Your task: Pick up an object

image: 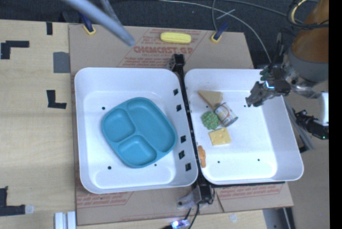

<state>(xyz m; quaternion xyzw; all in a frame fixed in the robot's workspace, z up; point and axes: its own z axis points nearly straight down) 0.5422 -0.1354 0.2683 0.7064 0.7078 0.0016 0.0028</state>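
- Claw (255,97) sits at the right of the frame, a dark two-finger tool hanging over the upper right part of the right bin (278,166); whether it is open or closed cannot be told, and nothing is seen between its tips.
- Behind the claw, the grey arm (310,60) with its orange band reaches in from the right edge.
- Two shallow white bins lie side by side on the desk (32,116), on a sheet of brown cardboard (149,49) with red lettering.
- Several small objects cluster near the left side of the right bin, well apart from the claw.
- A tan wedge (210,97) lies uppermost in that cluster.
- Just below the wedge, a small tin can (225,114) rests on its side, touching a round green object (210,120).
- Below those lies a pale yellow square block (219,137).
- A small orange piece (201,156) lies against the bin's left wall, lower down.
- The left bin (91,166) holds a blue divided plate (139,131) with three compartments, near its centre.
- A yellow banana-shaped object (175,38) lies on the cardboard above the bins, at upper centre.
- Thin cables (235,14) trail across the dark surface at the top of the frame.
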